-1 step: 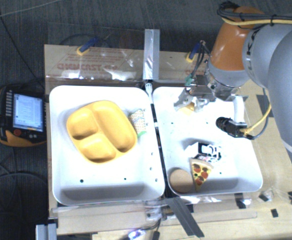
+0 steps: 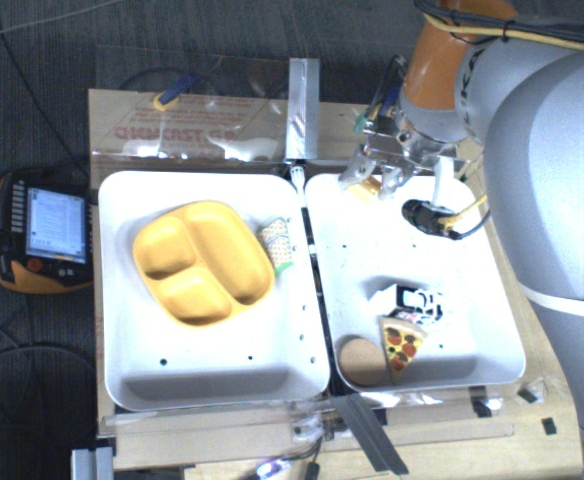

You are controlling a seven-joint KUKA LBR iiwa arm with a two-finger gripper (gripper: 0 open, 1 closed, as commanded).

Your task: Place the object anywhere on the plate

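Note:
A yellow plate (image 2: 202, 260) with three compartments lies in the left bin (image 2: 132, 368). A small pale and green object (image 2: 278, 243) rests against the plate's right rim, on the bin floor. My gripper (image 2: 373, 176) hangs over the far left corner of the right bin (image 2: 492, 308), well away from the plate and from the objects in the bin. Nothing can be seen held in it. A toy pizza slice (image 2: 402, 342), a round brown piece (image 2: 358, 360) and a small black and white object (image 2: 417, 301) lie near the front of the right bin.
A handheld pendant with a screen (image 2: 47, 230) sits left of the bench. Clear plastic sheeting (image 2: 202, 128) lies behind the left bin. The grey arm (image 2: 542, 148) fills the right side above the right bin.

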